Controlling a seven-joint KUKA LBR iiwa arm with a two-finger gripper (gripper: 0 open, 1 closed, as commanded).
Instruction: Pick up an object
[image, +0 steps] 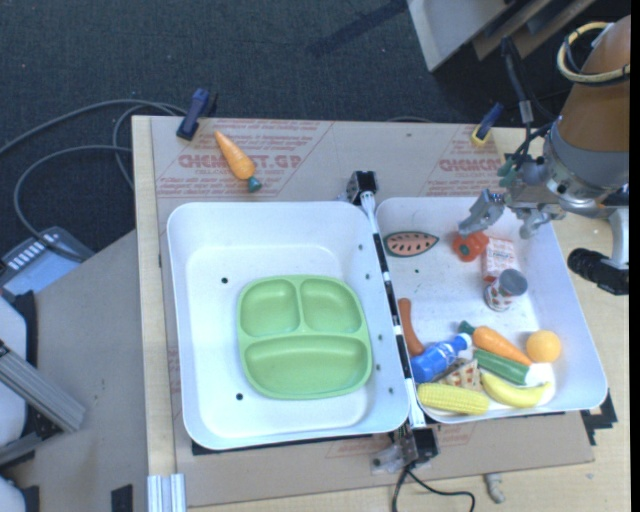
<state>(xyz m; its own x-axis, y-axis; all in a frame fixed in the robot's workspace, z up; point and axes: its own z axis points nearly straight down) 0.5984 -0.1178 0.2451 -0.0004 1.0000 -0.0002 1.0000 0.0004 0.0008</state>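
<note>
Toy food piled in right bin: can, watermelon slice, corn, banana, orange, blue bottle. Pincer hovering above far end, fingers spread apart, gripping nothing.

- You've got two bins side by side on the bench: left bin, right bin.
- Divided plate lies in the left bin, about centre.
- Toy carrot lies on the bench behind the left bin.
- In the right bin, watermelon slice sits near the back left; can right of it.
- Gripper hangs over the right bin's back part, just behind the can.
- Front of the right bin: bottle, corn, banana, orange clustered together, corn and banana nearest you.
</note>
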